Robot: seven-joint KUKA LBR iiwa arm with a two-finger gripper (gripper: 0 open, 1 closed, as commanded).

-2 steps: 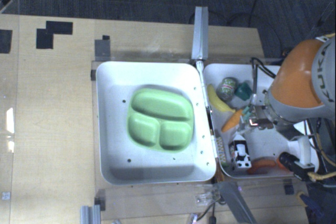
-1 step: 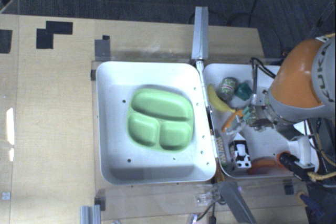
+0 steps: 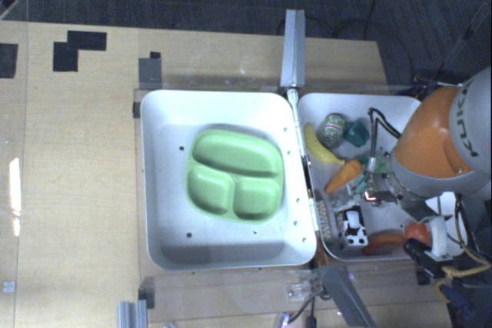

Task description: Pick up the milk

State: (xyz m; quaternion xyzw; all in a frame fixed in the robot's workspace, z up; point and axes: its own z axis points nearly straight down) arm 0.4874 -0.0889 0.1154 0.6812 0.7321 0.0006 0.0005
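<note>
The milk (image 3: 353,227) is a small white carton with black patches. It lies near the front edge of the right bin (image 3: 400,102), towards that bin's left side. My gripper (image 3: 367,193) hangs over the right bin just behind and slightly right of the carton, under the arm's orange band (image 3: 434,138). Nothing shows held in it. The arm's grey wrist hides the bin floor to the right of the carton.
The right bin also holds a banana (image 3: 320,146), a carrot (image 3: 343,175), a round green and white object (image 3: 333,127), a teal object (image 3: 357,133) and a red sausage-like item (image 3: 382,243). The left bin (image 3: 165,165) carries a green divided tray (image 3: 234,174).
</note>
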